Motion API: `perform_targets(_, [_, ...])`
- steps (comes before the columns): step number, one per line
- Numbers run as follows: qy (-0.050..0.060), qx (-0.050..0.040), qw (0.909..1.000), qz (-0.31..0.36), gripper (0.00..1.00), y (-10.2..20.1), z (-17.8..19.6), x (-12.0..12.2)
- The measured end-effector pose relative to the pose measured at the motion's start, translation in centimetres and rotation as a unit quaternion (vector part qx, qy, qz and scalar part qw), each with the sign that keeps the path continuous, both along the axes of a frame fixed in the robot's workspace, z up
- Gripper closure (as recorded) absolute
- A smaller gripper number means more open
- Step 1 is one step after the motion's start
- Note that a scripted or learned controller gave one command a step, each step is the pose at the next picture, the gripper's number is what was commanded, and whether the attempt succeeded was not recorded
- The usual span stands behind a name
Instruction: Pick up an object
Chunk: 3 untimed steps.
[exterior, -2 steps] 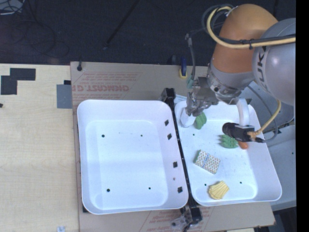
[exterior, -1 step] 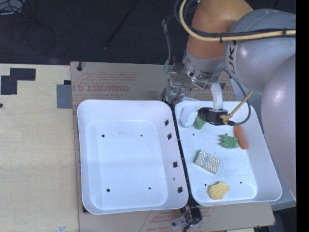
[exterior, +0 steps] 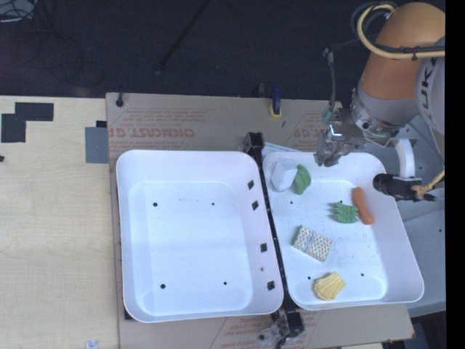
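Note:
The right bin [exterior: 407, 267] holds several small objects: a white piece [exterior: 282, 176] with a green piece [exterior: 301, 179] leaning on it at the far left corner, a green leafy toy [exterior: 344, 211] beside an orange carrot [exterior: 362, 205] at the right, a patterned white packet [exterior: 312, 243] in the middle, and a yellow ridged piece [exterior: 328, 286] near the front. My gripper [exterior: 329, 155] hangs over the bin's far edge, to the right of the green piece, with nothing seen between its fingers.
The left bin [exterior: 138, 267] lies beside the right one, with black clips [exterior: 255, 144] along the shared wall. A black cylinder [exterior: 391, 185] juts from the arm over the right bin's right side. Bare bench lies at the left.

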<state>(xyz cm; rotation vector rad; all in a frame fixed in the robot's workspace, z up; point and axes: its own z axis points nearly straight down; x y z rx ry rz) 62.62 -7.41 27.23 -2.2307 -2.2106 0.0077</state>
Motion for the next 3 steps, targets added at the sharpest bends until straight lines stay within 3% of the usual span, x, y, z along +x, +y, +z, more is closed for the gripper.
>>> perform_targets(1, [0.000,0.0011,1.0000,0.004,1.00,0.5,1.0,0.1])
perform_targets(2, [-0.004,0.0019,1.0000,0.008,1.00,9.2,7.9,0.7])
perform_targets(3, [0.003,0.0019,1.0000,0.007,1.00,13.7,5.7,-7.9])
